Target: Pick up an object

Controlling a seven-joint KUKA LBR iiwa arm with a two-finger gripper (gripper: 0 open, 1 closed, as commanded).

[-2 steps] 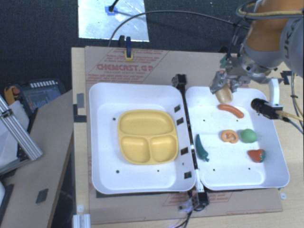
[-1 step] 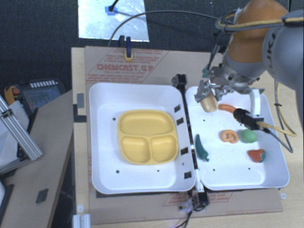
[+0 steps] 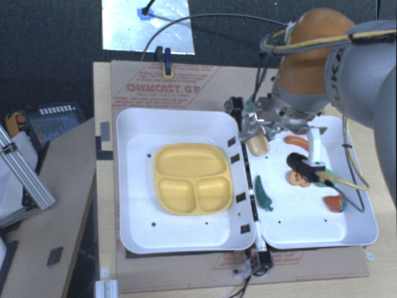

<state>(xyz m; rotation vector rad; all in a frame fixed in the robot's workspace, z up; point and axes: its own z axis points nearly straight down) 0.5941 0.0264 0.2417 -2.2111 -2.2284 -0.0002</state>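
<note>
My gripper [image 3: 252,129] hangs over the near-left corner of the right bin [image 3: 310,231], close to the divide between the two bins. Directly under it is a pale tan rounded object [image 3: 258,146]; whether it rests on the bin floor or touches the gripper I cannot tell. Also in the right bin are a dark green pepper-like piece [image 3: 263,194], an orange-red sausage-shaped piece [image 3: 296,141], a small orange object [image 3: 299,179] and a red piece [image 3: 334,203].
The left bin [image 3: 133,166] holds a yellow tray [image 3: 191,179] with three compartments. The arm's grey and orange body [image 3: 322,42] looms over the back of the right bin. A yellow cable [image 3: 347,185] trails across the right bin's right side.
</note>
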